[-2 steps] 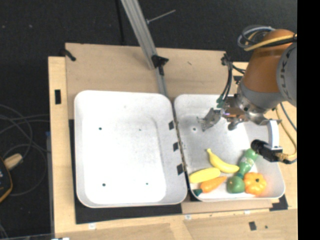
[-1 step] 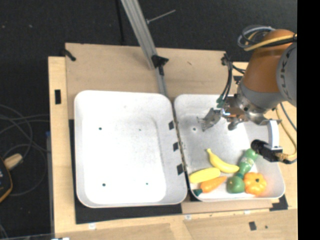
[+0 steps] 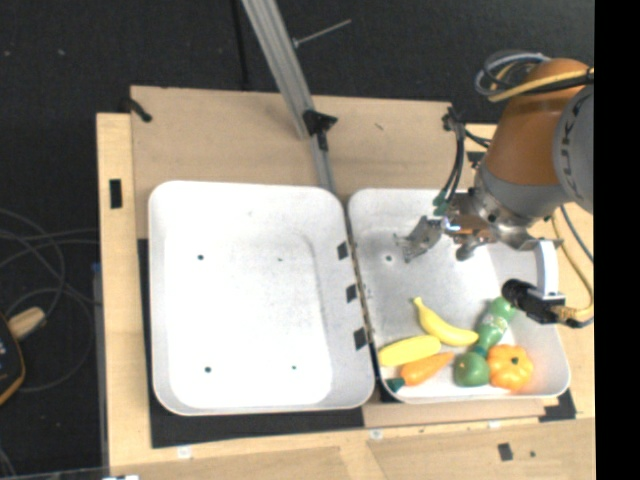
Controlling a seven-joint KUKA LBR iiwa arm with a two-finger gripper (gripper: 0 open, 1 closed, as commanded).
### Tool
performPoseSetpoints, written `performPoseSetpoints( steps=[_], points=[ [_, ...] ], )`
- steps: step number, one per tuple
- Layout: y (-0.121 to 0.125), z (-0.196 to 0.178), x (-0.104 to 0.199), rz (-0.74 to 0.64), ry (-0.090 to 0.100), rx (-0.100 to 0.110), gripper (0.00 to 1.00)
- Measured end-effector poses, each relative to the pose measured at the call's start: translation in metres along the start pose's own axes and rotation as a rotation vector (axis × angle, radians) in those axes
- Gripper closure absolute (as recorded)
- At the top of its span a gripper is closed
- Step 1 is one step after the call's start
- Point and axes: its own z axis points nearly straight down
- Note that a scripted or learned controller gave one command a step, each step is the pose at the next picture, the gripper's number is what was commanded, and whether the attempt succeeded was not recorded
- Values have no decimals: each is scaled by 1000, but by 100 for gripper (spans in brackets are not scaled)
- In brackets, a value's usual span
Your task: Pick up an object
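The right bin (image 3: pixel 395 288) holds several toy foods bunched in its near right corner: a yellow banana (image 3: pixel 441 323), a yellow oblong piece (image 3: pixel 408 350), an orange carrot (image 3: pixel 427 368), a green pepper (image 3: pixel 470 369), an orange pumpkin-like piece (image 3: pixel 510 366) and a green piece (image 3: pixel 493 319). My gripper (image 3: pixel 440 248) hangs over the far middle of this bin, above and behind the toys. It is open, its two fingers spread apart with nothing between them.
The left bin (image 3: pixel 250 196) sits beside the right one, split from it by a clipped divider (image 3: pixel 356 288). A slanted metal pole (image 3: pixel 285 58) rises from the bench's back edge. A black cable fitting (image 3: pixel 528 302) hangs over the right bin's right side.
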Motion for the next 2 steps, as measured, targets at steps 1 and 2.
performPoseSetpoints(
  steps=[1,2],
  points=[
    [0,0,0,0,0,0,0],
    [0,0,0,0,0,0,0]
  ],
)
